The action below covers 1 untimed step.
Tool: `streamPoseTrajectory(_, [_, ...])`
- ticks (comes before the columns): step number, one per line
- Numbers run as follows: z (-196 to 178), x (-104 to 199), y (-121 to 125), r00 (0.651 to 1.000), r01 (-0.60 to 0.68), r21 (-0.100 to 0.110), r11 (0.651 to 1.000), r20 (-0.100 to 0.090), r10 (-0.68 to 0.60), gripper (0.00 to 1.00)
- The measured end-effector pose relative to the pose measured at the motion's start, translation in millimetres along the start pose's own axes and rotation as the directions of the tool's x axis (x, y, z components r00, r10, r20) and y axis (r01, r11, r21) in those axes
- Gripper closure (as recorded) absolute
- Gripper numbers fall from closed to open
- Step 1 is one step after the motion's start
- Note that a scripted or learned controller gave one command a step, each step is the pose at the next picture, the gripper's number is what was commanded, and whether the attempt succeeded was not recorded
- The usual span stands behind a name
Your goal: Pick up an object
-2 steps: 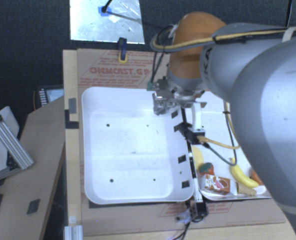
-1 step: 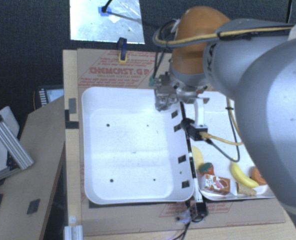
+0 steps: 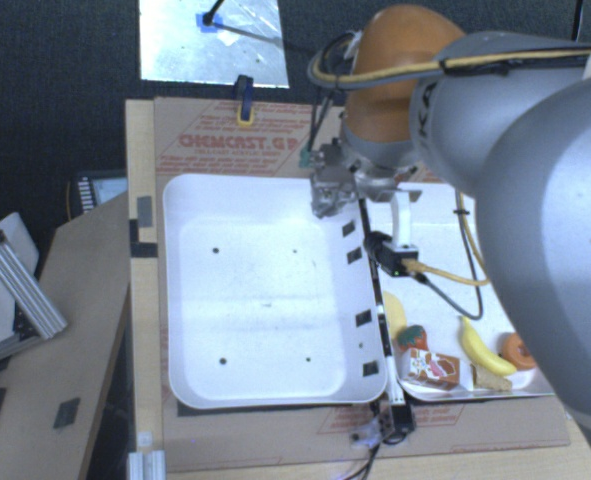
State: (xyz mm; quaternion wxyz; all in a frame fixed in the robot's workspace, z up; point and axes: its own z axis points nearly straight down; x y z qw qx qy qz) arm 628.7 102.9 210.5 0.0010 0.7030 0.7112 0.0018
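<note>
My gripper (image 3: 327, 200) hangs over the far right corner of the left bin (image 3: 190, 388), near the divider between the bins. The big grey arm with its orange band covers most of the right bin (image 3: 475, 392). At that bin's near end lie a yellow banana (image 3: 483, 348), a small red-and-white packet (image 3: 433, 368), a red and green piece (image 3: 412, 336) beside it, a pale yellow item (image 3: 395, 313) and an orange object (image 3: 518, 350) at the arm's edge. Nothing shows between the gripper and these objects.
The bins rest on a cardboard sheet (image 3: 235, 133) on the bench. A shiny metal plate (image 3: 213, 26) lies beyond it at the back. An aluminium rail (image 3: 15, 278) slants at the left edge. Yellow cables (image 3: 445, 273) trail from the wrist.
</note>
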Motion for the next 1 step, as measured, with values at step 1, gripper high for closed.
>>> streamPoseTrajectory(1, [-10.7,-0.1,0.8,1.0,0.003,-0.001,1.0,0.0,-0.003,1.0])
